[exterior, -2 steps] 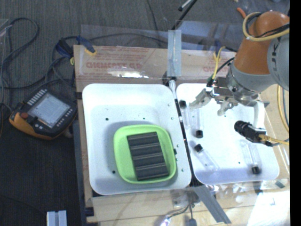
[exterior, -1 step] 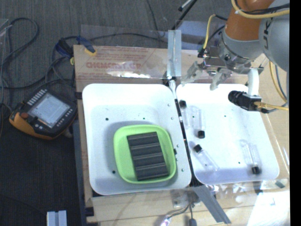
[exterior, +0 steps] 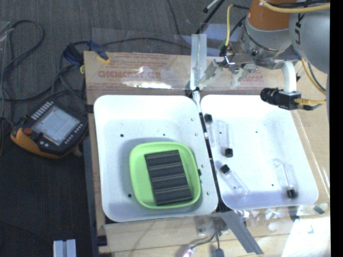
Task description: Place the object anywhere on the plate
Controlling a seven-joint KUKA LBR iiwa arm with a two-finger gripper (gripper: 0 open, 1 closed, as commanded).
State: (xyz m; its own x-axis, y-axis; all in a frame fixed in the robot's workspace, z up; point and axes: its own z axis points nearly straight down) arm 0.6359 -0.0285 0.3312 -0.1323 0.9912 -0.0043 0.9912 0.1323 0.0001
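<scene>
While tool (exterior: 229, 71) hovers, fingers apart, dark ridged block (exterior: 168, 176) lies on green plate (exterior: 137, 165); clear vials (exterior: 232, 178) in right bin (exterior: 257, 122).

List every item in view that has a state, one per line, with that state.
green plate: flat in the left bin, loaded.
dark ridged block: lying flat on the green plate.
clear vials: several, black-capped, lying on their sides in the right bin.
gripper: raised over the far edge of the right bin, nothing visible between its fingers.
handheld controller: on the floor left of the bench, screen lit.
</scene>
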